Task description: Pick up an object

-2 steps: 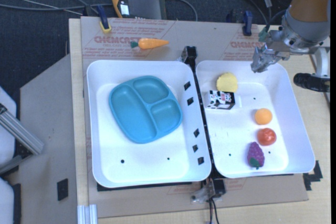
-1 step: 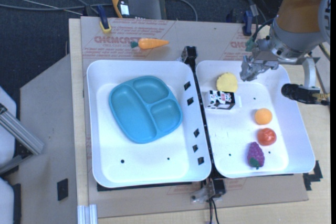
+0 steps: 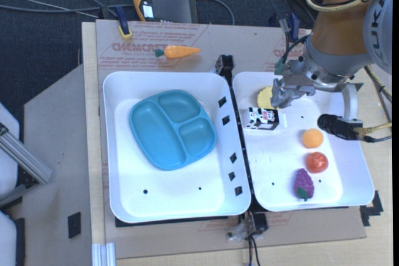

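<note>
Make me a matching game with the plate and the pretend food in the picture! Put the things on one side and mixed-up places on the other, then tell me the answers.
Things:
1. blue plate
2. toy carrot
3. toy grapes
4. toy orange

Places:
A. on the cardboard behind the bins
B. near the front edge of the right bin
C. in the left bin
D. in the right bin, just behind the toy tomato

Right pairs: 1-C, 2-A, 3-B, 4-D
</note>
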Controlling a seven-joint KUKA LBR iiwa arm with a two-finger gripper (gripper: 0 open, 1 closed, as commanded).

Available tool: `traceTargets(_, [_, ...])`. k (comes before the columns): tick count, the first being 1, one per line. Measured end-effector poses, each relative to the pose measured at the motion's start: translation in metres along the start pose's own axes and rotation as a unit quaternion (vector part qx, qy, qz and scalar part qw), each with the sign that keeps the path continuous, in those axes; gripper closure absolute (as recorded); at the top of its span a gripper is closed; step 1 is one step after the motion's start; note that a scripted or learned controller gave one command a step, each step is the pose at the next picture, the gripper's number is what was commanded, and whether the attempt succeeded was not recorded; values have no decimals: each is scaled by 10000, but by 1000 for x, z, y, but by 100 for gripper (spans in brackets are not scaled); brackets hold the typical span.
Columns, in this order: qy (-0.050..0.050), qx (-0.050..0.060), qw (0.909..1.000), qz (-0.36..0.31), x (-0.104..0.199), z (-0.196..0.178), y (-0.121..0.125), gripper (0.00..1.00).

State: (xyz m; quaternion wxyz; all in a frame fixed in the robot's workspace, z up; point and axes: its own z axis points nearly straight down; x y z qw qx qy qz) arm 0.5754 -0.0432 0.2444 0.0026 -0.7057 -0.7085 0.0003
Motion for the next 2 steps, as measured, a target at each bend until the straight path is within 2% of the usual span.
traceTargets(2, [0, 2, 10000, -8, 103, 20, -30, 100])
